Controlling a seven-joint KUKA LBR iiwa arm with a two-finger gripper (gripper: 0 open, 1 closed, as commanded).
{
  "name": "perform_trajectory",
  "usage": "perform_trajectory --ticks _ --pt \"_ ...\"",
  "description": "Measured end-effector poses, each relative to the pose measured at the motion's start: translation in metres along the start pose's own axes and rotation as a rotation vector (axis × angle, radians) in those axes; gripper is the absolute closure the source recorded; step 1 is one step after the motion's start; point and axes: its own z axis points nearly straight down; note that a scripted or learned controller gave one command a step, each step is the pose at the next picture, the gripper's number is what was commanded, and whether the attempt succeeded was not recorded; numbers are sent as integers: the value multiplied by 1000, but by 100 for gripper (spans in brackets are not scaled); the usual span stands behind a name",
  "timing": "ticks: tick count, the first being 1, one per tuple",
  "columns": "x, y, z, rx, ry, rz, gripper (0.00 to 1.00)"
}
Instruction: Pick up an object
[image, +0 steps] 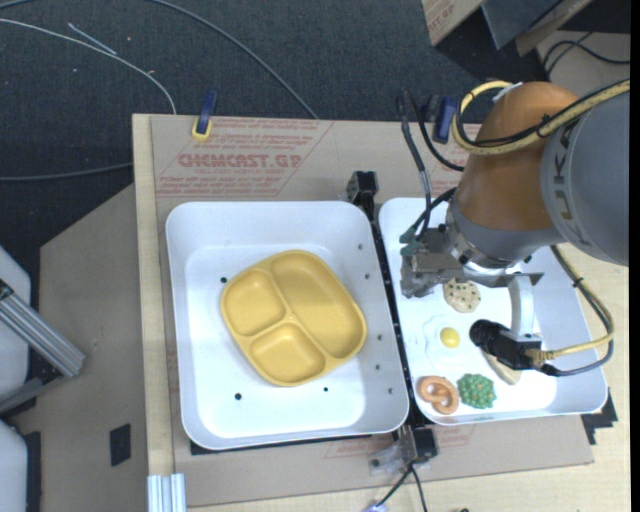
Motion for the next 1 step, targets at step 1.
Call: perform_trajectory --ticks 1 --pt "55 20 9 0 1 -2 100"
